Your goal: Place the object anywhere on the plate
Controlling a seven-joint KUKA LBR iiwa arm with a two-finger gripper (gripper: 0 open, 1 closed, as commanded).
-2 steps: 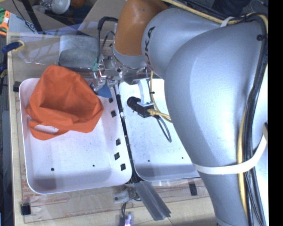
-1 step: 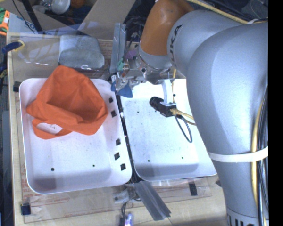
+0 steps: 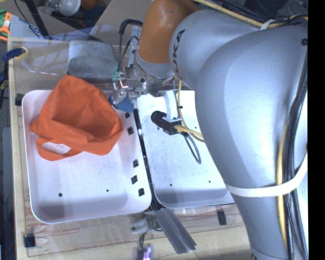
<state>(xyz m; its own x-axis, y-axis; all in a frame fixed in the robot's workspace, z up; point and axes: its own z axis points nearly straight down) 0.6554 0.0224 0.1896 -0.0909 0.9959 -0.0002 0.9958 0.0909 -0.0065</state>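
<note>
Pincer [image 3: 122,97] just beside orange cloth [image 3: 78,118]

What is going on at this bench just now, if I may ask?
The grey arm reaches in from the right across the right bin. Its gripper is at the far end of the divide between the two bins. A crumpled orange cloth lies in the far half of the left bin, right beside the gripper. I cannot tell whether the gripper holds anything.

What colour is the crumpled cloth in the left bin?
The crumpled cloth is plain orange, with a pale patch at its near edge; the camera view shows it.
</note>
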